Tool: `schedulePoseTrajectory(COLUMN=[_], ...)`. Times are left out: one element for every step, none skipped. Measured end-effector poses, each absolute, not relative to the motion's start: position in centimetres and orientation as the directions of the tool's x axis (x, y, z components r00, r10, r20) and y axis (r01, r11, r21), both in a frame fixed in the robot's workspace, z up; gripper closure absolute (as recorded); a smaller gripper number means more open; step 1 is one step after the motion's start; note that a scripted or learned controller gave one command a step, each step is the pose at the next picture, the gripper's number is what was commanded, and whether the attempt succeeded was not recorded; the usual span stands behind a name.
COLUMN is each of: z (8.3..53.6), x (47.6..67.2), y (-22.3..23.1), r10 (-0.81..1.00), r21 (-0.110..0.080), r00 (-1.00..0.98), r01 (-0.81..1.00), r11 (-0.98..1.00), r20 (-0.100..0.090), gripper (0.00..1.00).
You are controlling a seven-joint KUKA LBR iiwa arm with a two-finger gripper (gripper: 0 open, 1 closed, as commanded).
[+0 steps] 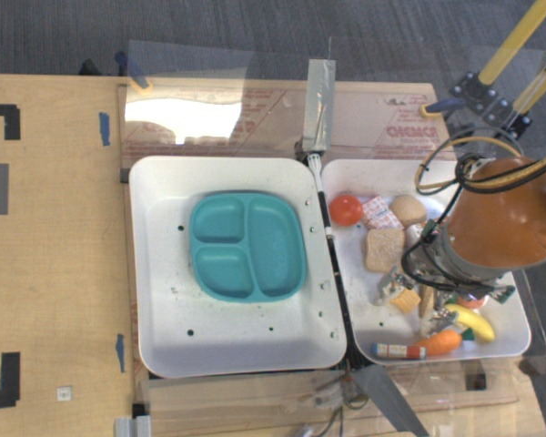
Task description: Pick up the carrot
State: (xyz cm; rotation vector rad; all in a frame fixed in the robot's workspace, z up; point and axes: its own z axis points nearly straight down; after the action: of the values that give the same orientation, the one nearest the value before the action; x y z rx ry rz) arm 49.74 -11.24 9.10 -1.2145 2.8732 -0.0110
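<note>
- Nearest the lower edge of the frame, the carrot [442, 341] is seen lying in the right bin [362, 330], close to that bin's front rim; it is small, bright orange and stubby, with its length set roughly left to right.
- A thin tube-like item [396, 350] with a red tip is noted just left of the carrot, and a yellow banana [471, 322] just to its upper right.
- The gripper [425, 294] is seen low over the right bin, above and slightly left of the carrot; whether its fingers are open or closed cannot be told, as the wrist and cables cover them.
- The orange band [500, 226] of the arm is seen at the right of the frame, with black cables looped above it.
- Further up in the right bin, a red tomato [346, 209], a slice of bread [384, 248], a pale roll [408, 210] and a small yellow piece [403, 300] are recorded.
- A teal divided plate [248, 245] is set in the middle of the left bin [159, 280].
- Both bins are borne on a light wooden bench [45, 244] marked with black and blue tape; dark grey floor [255, 7] is seen along the top of the frame.
</note>
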Motion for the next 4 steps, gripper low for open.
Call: schedulePoseTrajectory(z=[10.3, 10.2, 9.1, 10.4], x=[50.0, 50.0, 49.2, 49.7], y=[-11.1, -11.0, -10.5, -10.2], r10=[-0.718, -0.717, -0.673, -0.674], r21=[-0.022, -0.02, -0.01, -0.019], r00=[-0.696, -0.696, -0.739, -0.738], r01=[-0.717, -0.717, -0.673, -0.674], r11=[0.697, 0.697, 0.739, 0.739], r20=[-0.025, -0.024, -0.009, -0.023], gripper=[1.0, 0.0, 0.0, 1.0])
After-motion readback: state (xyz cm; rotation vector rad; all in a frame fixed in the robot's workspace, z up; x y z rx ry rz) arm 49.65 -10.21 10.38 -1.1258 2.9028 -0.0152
